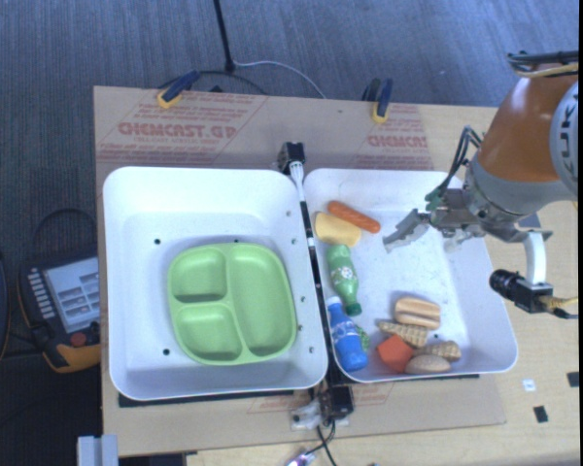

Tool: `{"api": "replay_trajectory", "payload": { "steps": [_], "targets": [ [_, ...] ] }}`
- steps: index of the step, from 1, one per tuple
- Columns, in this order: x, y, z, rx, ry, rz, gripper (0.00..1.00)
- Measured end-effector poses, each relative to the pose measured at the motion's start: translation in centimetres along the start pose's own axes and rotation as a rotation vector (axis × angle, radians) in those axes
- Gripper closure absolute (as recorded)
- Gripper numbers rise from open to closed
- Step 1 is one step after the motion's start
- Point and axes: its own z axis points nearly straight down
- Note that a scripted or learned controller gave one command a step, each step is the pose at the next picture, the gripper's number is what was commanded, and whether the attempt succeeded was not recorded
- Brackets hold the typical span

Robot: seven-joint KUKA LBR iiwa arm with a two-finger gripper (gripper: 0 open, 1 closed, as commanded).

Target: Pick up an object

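Grey end effector (429, 231) hangs over the right bin (486, 299), fingers spread apart, holding nothing.

Two white bins (126, 260) sit on a tan cardboard surface (418, 129) printed with faded red lettering. The left bin carries a lime-green divided plate (231, 302). In the right bin (466, 289) lie an orange carrot (355, 217), a yellow block (336, 228), a green bottle (344, 275) with a white label, a blue bottle (347, 337) with a white label, a tan-and-brown hot dog (417, 312), a red tomato (394, 352) and a beige potato-like piece (428, 363). The arm (530, 139) is orange and grey, and its gripper (429, 229) is grey. The floor (78, 27) around is dark blue-grey carpet with a fine ribbed pattern. Yellow-and-blue clamps (178, 88) grip the cardboard's far edge.
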Motion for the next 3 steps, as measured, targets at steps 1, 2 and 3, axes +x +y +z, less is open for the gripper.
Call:
{"api": "replay_trajectory", "payload": {
  "steps": [1, 2, 3],
  "targets": [
    [2.6, 3.6, 11.4, -0.006, -0.007, 0.028, 0.00],
    [2.7, 9.7, 12.0, -0.009, -0.005, -0.199, 0.00],
    [2.6, 11.6, 12.0, 0.001, -0.003, -0.362, 0.00]
  ]
}}
